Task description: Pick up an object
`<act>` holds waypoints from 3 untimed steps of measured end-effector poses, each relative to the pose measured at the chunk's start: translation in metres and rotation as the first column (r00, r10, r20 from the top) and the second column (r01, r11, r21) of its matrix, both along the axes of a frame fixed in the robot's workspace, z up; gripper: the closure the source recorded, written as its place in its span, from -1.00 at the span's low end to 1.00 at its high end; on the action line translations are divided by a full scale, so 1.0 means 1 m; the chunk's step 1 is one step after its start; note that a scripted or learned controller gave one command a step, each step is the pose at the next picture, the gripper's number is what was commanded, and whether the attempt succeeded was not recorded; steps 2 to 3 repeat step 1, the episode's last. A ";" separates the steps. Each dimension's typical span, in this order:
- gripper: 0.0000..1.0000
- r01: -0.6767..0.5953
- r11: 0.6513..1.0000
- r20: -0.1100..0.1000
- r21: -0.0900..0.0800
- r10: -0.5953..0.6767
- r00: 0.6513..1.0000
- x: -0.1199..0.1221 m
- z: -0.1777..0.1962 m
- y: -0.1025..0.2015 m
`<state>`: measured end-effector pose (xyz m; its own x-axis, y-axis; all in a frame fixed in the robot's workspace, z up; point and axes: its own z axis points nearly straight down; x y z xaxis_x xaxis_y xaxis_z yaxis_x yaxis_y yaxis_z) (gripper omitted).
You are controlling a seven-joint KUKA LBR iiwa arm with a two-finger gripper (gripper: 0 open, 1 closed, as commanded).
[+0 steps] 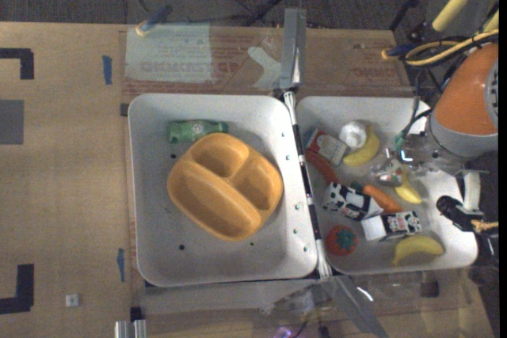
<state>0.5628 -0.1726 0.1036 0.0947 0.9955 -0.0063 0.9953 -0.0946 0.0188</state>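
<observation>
Hovering over right bin (337,108), gripper (396,162) near carrot (382,198) and banana (409,193); nothing lifted yet, whole pick left; jaw state impossible to tell.

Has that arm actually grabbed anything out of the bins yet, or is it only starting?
Nothing looks picked yet. The gripper sits low in the right bin among the toys, beside a carrot and a small yellow piece, but no item is visibly between its fingers. The left bin has an orange divided plate and a green bottle. Grasping and lifting remain.
</observation>
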 end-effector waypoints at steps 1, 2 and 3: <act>1.00 -0.128 0.992 -0.016 0.008 0.128 0.992 -0.008 0.090 0.038; 1.00 -0.128 0.992 -0.016 0.008 0.128 0.992 -0.008 0.090 0.038; 1.00 -0.128 0.992 -0.016 0.008 0.128 0.992 -0.008 0.090 0.038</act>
